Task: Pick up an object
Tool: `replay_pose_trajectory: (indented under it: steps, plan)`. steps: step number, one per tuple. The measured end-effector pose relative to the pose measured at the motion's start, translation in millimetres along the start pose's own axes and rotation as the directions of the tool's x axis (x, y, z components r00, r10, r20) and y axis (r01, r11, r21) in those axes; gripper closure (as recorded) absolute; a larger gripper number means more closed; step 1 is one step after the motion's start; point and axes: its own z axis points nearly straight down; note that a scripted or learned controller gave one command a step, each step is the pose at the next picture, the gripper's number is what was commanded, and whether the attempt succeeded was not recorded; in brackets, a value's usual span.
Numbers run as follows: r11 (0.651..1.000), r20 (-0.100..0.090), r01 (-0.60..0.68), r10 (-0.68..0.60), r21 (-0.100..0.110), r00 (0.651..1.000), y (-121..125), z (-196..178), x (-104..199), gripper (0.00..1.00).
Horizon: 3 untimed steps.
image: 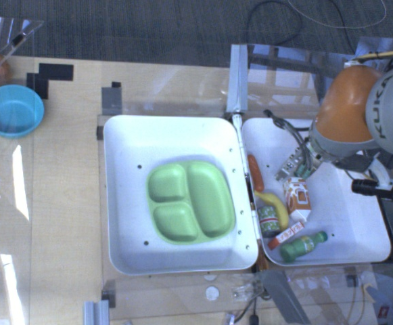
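My gripper hangs low in the right bin, coming in under the orange-banded wrist. It sits just above a red and white carton and does not visibly hold anything. Left of the carton lie a yellow banana and a green can. A thin orange-red sausage lies along the bin's left wall. A red tube and a green bottle rest near the front edge.
The left bin holds a green divided plate. A blue bowl stands on the bench at far left. A black cable runs along the right bin's back toward the gripper. The arm covers the right bin's back right corner.
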Motion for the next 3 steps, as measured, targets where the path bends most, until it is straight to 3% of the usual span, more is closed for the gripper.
replay_pose_trajectory:
  steps: [1, 2, 3]
  plan:
    - [1.000, 0.000, 0.000, 0.000, 0.000, 1.000, -0.1, 0.0, 0.0, 0.00]
    - [1.000, 0.007, 0.001, -0.001, -0.007, 1.000, 3.2, -12.7, -1.9, 1.00]
    - [1.000, 0.007, 0.001, -0.001, -0.007, 1.000, 3.2, -12.7, -1.9, 0.00]
